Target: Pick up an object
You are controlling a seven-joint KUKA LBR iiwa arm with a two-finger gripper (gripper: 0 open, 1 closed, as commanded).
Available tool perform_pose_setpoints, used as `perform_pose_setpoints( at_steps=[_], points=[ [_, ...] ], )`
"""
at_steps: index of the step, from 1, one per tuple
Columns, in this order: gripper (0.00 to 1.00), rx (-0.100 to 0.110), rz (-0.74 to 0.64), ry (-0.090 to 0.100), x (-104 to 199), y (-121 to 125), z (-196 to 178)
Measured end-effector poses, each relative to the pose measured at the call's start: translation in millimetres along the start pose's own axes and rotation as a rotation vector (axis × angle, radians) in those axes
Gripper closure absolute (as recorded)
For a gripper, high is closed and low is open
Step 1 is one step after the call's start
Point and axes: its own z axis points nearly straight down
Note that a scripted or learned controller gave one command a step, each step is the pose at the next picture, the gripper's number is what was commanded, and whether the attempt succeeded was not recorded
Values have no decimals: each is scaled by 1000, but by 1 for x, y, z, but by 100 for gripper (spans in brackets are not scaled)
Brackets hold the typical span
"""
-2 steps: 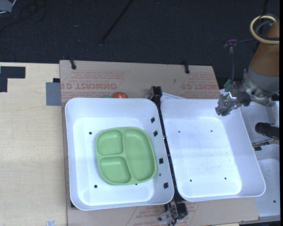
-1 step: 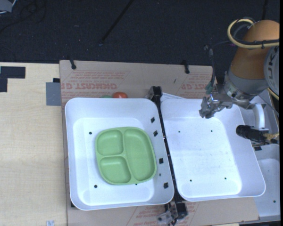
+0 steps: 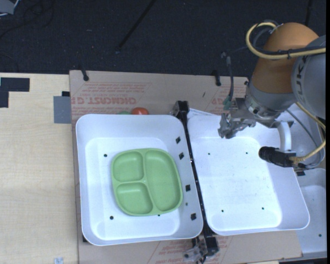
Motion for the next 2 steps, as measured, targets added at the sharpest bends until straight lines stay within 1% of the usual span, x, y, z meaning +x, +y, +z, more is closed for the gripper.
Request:
perform_pose_setpoints(
  at_steps=[1,2],
  points=[
    [100,-1,-1,0,55,7,-7],
    [100,1,1,-1,105,0,7]
  ],
)
